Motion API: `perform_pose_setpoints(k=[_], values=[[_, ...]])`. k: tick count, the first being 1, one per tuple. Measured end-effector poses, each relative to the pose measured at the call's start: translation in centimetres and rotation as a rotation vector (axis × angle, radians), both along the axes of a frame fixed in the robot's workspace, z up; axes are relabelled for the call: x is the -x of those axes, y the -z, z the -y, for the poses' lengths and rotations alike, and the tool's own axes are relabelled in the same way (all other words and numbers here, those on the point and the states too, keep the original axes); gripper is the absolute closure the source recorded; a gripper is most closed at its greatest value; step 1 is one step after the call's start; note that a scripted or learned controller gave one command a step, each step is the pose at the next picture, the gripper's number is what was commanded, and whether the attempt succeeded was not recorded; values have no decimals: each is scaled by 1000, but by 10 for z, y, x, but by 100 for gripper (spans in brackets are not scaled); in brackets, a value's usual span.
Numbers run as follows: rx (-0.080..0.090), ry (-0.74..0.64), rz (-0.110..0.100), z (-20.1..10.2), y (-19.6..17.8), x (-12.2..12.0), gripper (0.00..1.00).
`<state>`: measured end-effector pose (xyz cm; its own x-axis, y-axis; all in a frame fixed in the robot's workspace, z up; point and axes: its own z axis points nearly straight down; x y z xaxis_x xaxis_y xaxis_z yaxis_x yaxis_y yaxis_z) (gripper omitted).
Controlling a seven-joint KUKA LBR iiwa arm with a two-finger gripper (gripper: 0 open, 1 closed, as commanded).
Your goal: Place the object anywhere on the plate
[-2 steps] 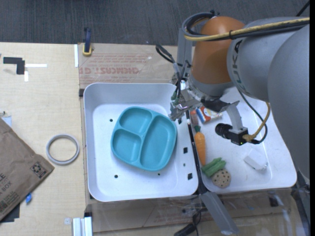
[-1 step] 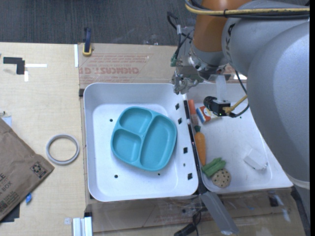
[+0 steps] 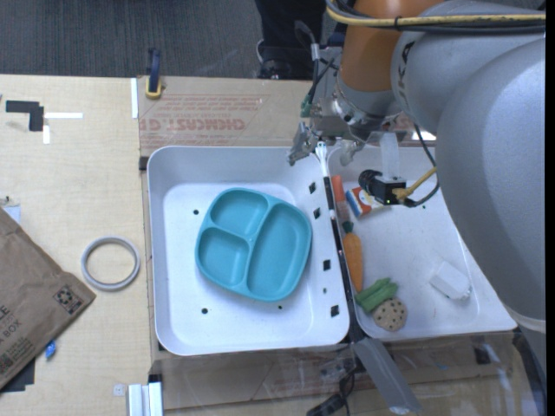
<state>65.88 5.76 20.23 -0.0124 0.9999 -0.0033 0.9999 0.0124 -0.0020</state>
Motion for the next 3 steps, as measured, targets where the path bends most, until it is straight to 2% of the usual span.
perform_pose_setpoints(k=[1,2,3], values=[[3,-3,0,0,-9,0,100],[0,2,1,88,-105,0,100],[-2,-94,-1,135,-98,124,100]])
